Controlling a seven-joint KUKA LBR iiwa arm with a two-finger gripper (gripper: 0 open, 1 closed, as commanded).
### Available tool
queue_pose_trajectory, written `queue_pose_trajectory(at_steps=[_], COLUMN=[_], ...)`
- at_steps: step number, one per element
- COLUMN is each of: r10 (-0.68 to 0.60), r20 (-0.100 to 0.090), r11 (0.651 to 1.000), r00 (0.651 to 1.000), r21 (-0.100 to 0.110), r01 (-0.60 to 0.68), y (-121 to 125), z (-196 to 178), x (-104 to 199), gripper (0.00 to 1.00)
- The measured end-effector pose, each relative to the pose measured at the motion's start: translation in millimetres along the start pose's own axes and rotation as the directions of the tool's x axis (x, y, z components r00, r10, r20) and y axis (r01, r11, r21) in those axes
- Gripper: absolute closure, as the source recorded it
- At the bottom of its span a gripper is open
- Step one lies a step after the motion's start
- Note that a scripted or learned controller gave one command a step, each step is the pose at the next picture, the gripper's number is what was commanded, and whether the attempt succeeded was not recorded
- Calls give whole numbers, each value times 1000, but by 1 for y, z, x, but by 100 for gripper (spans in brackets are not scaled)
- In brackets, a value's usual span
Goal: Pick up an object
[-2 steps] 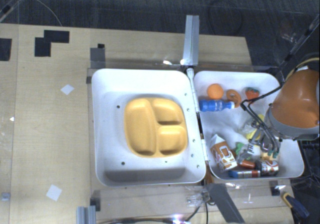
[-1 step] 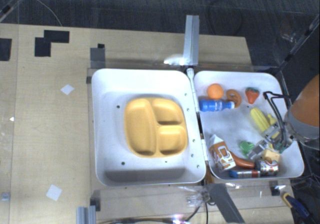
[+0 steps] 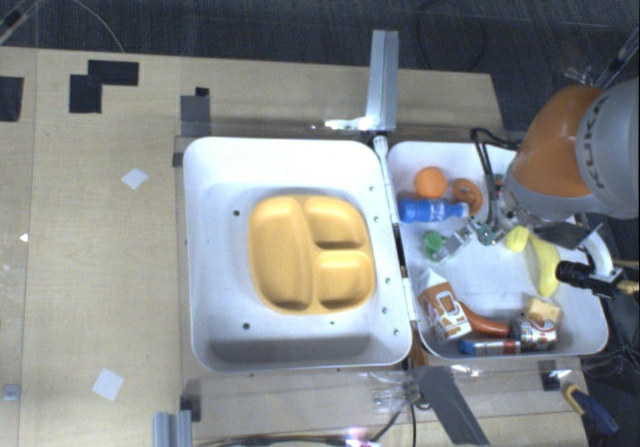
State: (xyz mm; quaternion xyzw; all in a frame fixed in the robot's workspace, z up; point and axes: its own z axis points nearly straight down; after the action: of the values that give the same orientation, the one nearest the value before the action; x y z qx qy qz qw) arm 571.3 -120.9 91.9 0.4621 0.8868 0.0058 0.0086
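Objects for picking crowd the right bin (image 3: 598, 333): we see an orange ball (image 3: 430, 181), a blue bottle (image 3: 430, 209), a green piece (image 3: 434, 244), a yellow banana (image 3: 543, 266) and a brown packet (image 3: 443, 310). Our gripper (image 3: 486, 231) hangs low over this bin, just right of the bottle; how it is set, we cannot tell. A yellow divided tray (image 3: 306, 252) lies in the left bin (image 3: 215, 265)

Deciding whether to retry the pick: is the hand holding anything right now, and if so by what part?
Cannot be told. The hand is low in the right bin, among the blue bottle, a green item and the banana, but nothing shows in its grip.
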Motion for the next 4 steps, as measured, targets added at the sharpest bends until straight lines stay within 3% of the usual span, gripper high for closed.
queue_pose_trajectory(at_steps=[1,2,3,4], r10=[5,-130,67,62], r20=[1,4,1,3], r11=[1000,991,998,998], r00=[1000,991,998,998], r21=[2,5,5,13], r01=[-5,130,-67,-62], y=[-3,68,46,79], z=[0,1,2,0], x=[-2,-22,-48,-34], gripper=[0,0,0,0])
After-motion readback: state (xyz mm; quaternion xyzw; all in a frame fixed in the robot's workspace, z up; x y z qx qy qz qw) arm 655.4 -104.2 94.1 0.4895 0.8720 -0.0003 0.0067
